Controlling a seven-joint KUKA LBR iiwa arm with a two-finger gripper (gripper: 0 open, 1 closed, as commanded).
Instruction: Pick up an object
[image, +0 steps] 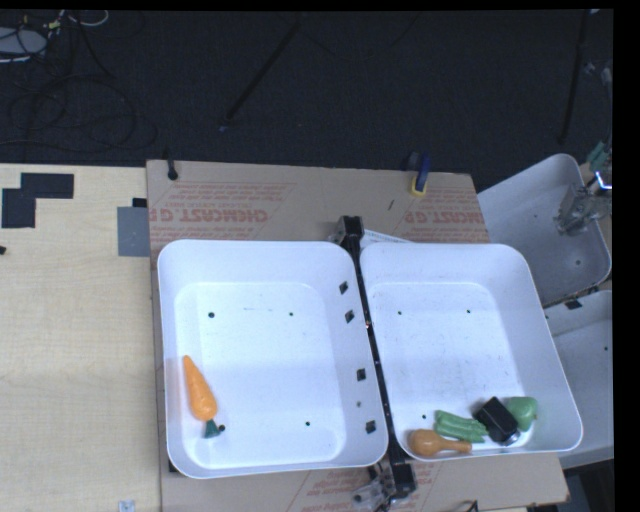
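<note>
The cardboard sheet (300, 205) under both bins fills the middle of the frame. On it sit the left bin (255, 258) and the right bin (450, 262), touching along a black centre seam. The grey arm (535, 225) hangs at the right edge, upper half, outside the right bin. What looks like the gripper (585, 205) is at its far right tip, and whether it is spread or closed cannot be told.

The easiest target is probably the orange carrot (199, 389), alone in the left bin's lower-left corner; a descent across its narrow width, clear of the wall, should work best. It lies well apart from the gripper, down and far left. The lower-right cluster is nearer but crowded: green pod (459, 426), orange gourd (435, 443), black block (496, 419).
</note>
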